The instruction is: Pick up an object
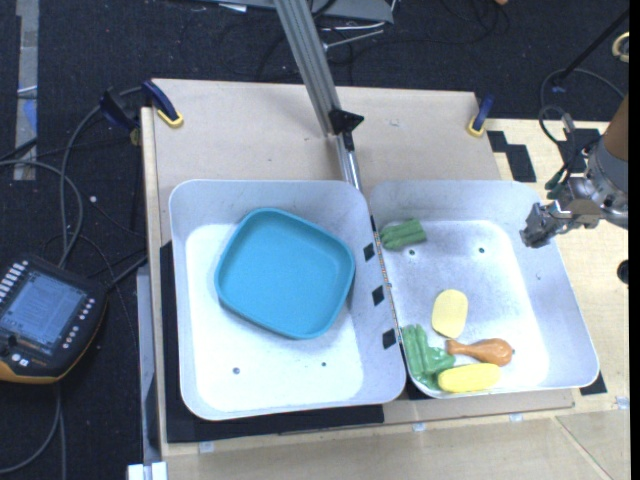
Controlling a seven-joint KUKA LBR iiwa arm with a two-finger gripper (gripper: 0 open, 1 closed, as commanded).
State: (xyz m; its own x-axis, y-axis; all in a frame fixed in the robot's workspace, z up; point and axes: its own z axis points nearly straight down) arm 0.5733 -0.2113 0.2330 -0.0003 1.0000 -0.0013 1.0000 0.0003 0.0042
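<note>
A single fixed camera looks down at a slant from above the pale wooden desk; it stands far enough back to take in both shallow white plastic bins, side by side, and the dark floor around the desk; the grey arm enters at the frame's right edge.

We see a plate in the left bin; right bin holds five toy foods, four clustered near front, gripper over its right rim.
</note>
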